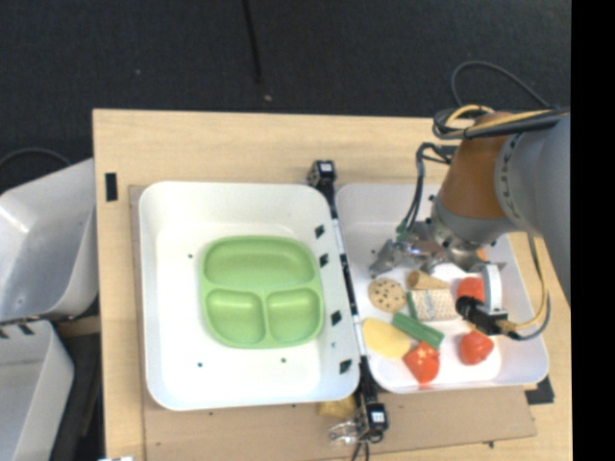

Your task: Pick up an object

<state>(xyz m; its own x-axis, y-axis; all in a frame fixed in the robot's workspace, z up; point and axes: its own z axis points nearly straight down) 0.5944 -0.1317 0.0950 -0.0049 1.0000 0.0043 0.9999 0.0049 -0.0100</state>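
Arm w/ orange band reaches in from right; tool (413, 250) low in right bin (370, 205), above cookie (387, 295), can't tell how far open or if holding anything. Nearby: yellow piece (386, 338), green strip (416, 326), tomato (421, 362). Green divided plate (260, 290) in left bin (173, 209) on counter (192, 142)

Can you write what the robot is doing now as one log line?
step: reaching | gripper: low in right bin, above cookie | held: nothing seen | left bin: green tray

Bench (221, 147): we saw pale, matt wood.
Bins (173, 353): we found smooth white plastic, faintly glossy.
Plate (261, 291): looked like smooth green plastic.
Arm (538, 176): grey, smooth casing.
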